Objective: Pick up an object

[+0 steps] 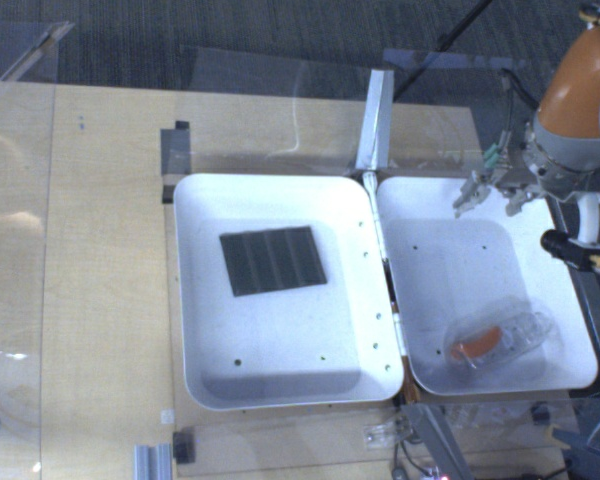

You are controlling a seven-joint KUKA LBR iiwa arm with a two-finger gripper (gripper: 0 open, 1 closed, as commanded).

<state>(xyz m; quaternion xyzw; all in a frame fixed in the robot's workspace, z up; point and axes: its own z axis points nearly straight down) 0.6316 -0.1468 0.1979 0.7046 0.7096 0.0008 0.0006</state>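
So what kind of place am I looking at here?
Probably a robotics lab's bin-picking bench: two shallow white bins, the left bin and right bin, sit on a wooden bench, and a gripper hangs over the right one.

soft, even light; mild blur

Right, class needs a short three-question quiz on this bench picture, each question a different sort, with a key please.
1. True or false: the dark ribbed mat lies in the left bin.
2. Which bin holds the clear object with an orange part? A) left B) right
3. Fill in: the gripper hangs over the right bin's ____ edge, near or far.

Key: 1 true; 2 B; 3 far.
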